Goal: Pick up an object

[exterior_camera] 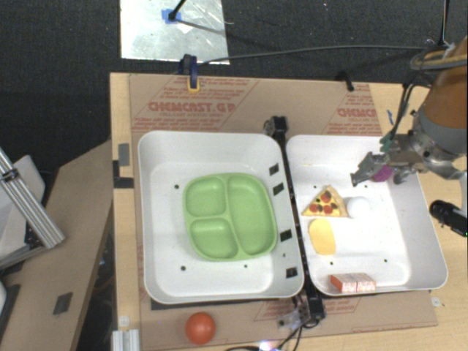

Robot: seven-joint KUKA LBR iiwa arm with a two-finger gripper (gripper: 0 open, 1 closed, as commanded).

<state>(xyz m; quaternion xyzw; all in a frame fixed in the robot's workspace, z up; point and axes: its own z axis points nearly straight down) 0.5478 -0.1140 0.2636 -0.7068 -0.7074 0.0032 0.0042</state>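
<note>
The pincer [373, 171] hovers over the right bin [409, 269], its grip state impossible to tell, while the pizza slice [326, 203], white ball [357, 206] and yellow piece [322, 237] lie unlifted below.

A green plate [230, 216] sits in a white bin [157, 196]. The pizza slice [326, 203] is yellow with red dots. The ball [200, 327] at the bottom is orange-red. The box [352, 283] is red and white.
</note>
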